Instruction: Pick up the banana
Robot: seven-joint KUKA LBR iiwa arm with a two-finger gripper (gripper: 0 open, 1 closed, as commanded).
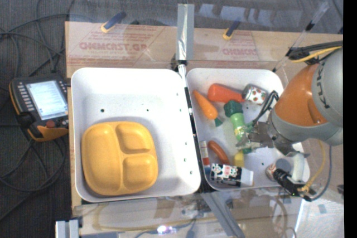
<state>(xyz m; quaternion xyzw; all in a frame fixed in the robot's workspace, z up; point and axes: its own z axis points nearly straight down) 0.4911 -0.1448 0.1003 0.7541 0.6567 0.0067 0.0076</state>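
- The claw (249,141) is low inside the right bin (266,76), near that bin's middle and a little toward its right side. Its dark parts blur together here, so I cannot tell whether it is released or clenched, and nothing can be seen gripped in it.
- The banana (239,158) appears as a small yellow piece just below and slightly left of the claw, close to it. Whether they touch is unclear. Most of it is hidden, so only this short end can be made out.
- A green bottle (236,119) lies just up and left of the claw, its lower end reaching under the claw's edge.
- A red sausage-like piece (218,151) lies to the left of the banana, slanted, near the bin's left wall.
- A black-and-white box (230,174) lies along the bin's near wall, just below the banana.
- Two orange carrots lie farther up: one carrot (206,106) slanted by the left wall, the other carrot (225,92) lying crosswise near the far wall.
- A small patterned can (255,94) sits near the far right corner, beside the second carrot.
- The arm (304,103), with its orange band, reaches in over the right bin's right wall.
- The left bin (128,79) holds a yellow divided tray (119,158) in its near left part, well apart from the claw.
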